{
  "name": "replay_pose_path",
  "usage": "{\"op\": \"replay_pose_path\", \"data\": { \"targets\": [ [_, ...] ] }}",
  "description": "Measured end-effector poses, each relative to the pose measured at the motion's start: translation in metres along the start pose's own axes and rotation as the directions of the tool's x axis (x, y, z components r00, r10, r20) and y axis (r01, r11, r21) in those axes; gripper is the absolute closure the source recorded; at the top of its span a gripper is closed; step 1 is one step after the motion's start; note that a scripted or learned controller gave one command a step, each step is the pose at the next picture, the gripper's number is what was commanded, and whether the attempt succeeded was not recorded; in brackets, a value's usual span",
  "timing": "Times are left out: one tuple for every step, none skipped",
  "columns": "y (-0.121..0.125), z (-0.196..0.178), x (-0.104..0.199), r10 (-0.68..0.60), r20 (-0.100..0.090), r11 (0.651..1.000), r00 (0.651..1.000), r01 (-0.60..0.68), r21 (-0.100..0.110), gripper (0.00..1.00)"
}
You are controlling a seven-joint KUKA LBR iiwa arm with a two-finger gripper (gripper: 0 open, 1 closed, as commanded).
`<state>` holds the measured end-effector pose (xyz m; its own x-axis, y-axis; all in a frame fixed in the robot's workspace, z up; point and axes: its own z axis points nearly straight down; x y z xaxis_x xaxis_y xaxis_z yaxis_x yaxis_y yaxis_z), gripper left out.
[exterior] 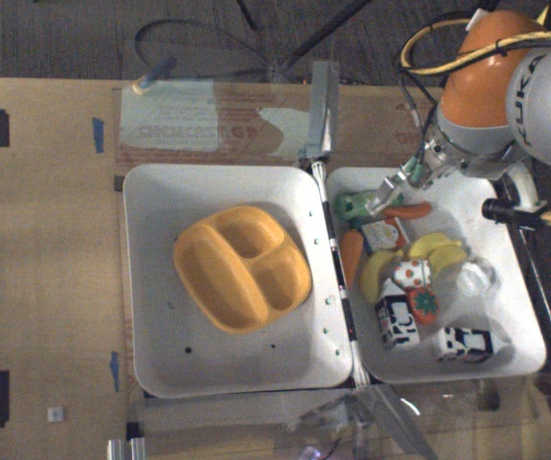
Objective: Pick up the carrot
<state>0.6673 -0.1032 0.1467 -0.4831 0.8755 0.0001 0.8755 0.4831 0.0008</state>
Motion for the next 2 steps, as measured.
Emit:
{"op": "replay_pose_path", "data": {
  "targets": [
    [-0.077, 0.060, 0.017, 0.142, 0.000, 0.990, 0.990, -0.142, -0.002, 0.00],
    [-0.075, 0.049, 0.016, 0.143, 0.003, 0.990, 0.990, -0.143, -0.008, 1.00]
  ]
}}
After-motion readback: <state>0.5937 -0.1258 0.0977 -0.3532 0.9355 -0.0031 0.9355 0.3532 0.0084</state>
